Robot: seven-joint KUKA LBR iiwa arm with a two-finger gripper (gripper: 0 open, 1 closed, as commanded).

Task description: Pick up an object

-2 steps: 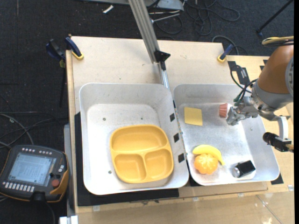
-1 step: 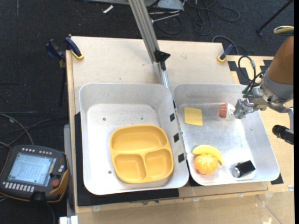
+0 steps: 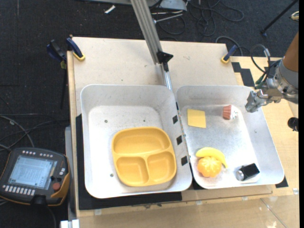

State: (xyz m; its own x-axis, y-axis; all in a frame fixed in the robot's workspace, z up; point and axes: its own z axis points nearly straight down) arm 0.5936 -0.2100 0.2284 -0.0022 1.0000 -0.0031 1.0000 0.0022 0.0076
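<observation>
Grey two-finger gripper poised over right shallow white bin, at bin's 2 o'clock edge; finger state impossible to tell, nothing seen held. Nearest candidate: small pink cup-like object, just toward 9 o'clock of gripper. Flat yellow square further left; yellow banana touching orange fruit at 6 o'clock; black cylinder at 5. Yellow compartment tray in left bin. Pale wooden bench, clamps, dark carpet, pendant.

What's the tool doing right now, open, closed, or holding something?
Tool: cannot be told whether it is open or closed; it sits over the far right rim of the right bin, with nothing seen held in it.
</observation>
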